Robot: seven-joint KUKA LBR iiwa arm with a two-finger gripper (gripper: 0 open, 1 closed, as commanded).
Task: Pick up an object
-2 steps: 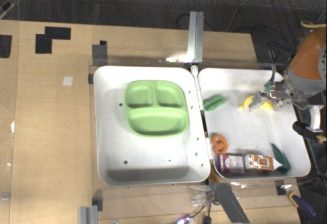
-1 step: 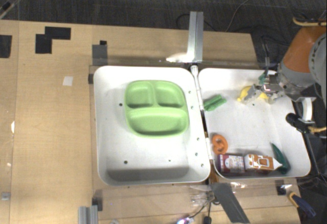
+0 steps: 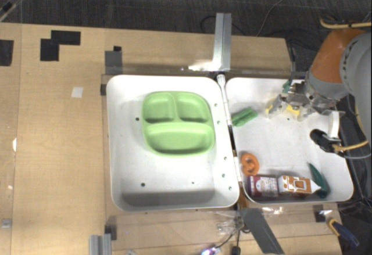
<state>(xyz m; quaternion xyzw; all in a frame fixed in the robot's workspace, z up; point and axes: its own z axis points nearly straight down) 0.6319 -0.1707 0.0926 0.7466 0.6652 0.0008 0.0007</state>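
My gripper (image 3: pixel 290 101) hangs low over the upper right part of the right bin (image 3: pixel 279 143), at the end of the grey arm with its orange band (image 3: pixel 328 65). Yellow bits of a small object (image 3: pixel 273 108) show at the gripper's tip, mostly hidden by it. A green pickle-shaped piece (image 3: pixel 244 116) lies to the gripper's left near the bin's divider. An orange ring-like item (image 3: pixel 249 162) rests lower left. A brown and white bottle (image 3: pixel 282 185) lies along the front wall, with a dark green piece (image 3: pixel 319 180) at its right.
The left bin (image 3: pixel 125 149) holds a light green divided plate (image 3: pixel 176 122). A metal post (image 3: pixel 223 45) stands behind the two bins. Black cable loops (image 3: pixel 325 139) hang from the arm over the right bin's right side.
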